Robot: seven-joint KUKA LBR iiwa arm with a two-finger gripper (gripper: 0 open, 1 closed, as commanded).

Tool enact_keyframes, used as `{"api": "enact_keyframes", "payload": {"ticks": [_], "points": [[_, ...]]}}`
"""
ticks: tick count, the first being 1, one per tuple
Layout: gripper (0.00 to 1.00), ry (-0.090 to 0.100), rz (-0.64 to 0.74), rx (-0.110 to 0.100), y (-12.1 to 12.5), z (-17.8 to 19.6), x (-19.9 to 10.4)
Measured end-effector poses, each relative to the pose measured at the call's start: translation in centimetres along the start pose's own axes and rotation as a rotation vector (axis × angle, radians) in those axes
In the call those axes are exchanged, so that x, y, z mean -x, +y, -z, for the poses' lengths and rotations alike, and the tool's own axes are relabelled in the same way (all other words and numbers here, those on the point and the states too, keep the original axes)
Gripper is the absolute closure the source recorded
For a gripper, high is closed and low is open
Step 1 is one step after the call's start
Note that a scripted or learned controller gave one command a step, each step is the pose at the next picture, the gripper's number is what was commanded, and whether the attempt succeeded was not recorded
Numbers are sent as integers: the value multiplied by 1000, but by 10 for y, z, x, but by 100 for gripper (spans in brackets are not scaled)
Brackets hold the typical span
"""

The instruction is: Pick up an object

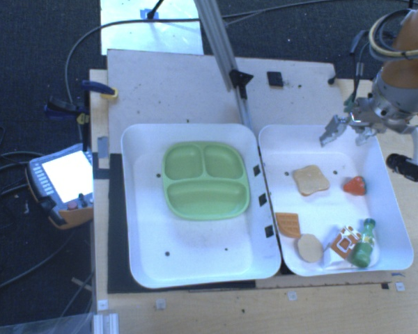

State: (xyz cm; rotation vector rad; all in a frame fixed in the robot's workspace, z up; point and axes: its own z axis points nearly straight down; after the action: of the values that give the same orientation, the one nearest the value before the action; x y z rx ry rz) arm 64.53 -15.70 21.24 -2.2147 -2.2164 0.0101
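Observation:
My gripper [348,132] hangs over the far edge of the right bin [386,186], its two fingers spread open with nothing between them. Below it in that bin lie a tan toast slice [311,180], a red strawberry-like piece [355,185], a small orange waffle square [288,224], a round beige cookie [309,248], a small orange-and-white box [345,242] and a green bottle [363,248]. The toast sits nearest the gripper, a short way toward the front left.
The left bin [143,256] holds a green divided plate [205,180]. A slanted metal pole [219,37] crosses the back of the bench. A tablet-like pendant [61,183] and cables lie on the floor at left.

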Motion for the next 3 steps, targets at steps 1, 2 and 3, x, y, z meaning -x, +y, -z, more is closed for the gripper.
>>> {"api": "enact_keyframes", "payload": {"ticks": [1,2,3], "points": [[0,-2,2,12,3,8,0],[0,-2,0,8,-5,-47,6],[0,-1,0,8,-9,-108,9]]}}
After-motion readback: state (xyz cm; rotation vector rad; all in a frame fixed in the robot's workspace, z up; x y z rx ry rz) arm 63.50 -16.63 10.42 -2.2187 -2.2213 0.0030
